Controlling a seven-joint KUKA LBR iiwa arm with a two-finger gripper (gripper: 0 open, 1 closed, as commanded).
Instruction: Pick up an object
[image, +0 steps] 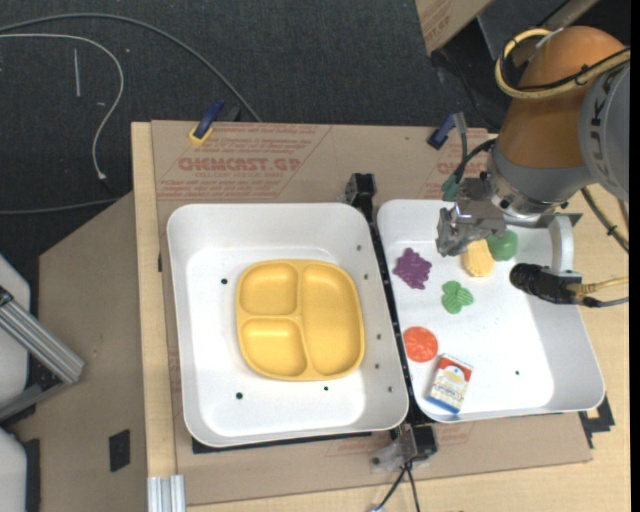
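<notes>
Reaching in from the right, the grey arm with its orange band hangs its hand (458, 232) low over the far end of the right bin (560, 385). From where I stand I cannot tell whether that hand is released or clenched, and I see nothing plainly caught in it.

Two shallow white bins sit side by side on the cardboard-covered table (150, 300). The left bin (195, 300) holds one thing, a yellow plate (299, 320) divided into three compartments, lying flat near the middle.

The right bin holds six loose things. One purple grape bunch (412, 267) lies just left of the hand and slightly nearer me. One pale yellow piece (480, 258) sits right beside the hand, close enough that it may be touching; I cannot say for sure. One green round piece (503, 244) pokes out just behind the yellow one, partly hidden by the arm. One green leafy piece (457, 296) lies a little nearer, between the grapes and the bin's middle. One red-orange disc (421, 343) rests near the bin's left wall, and one small printed box (451, 382) lies tilted just beside it, nearest the front edge.
</notes>
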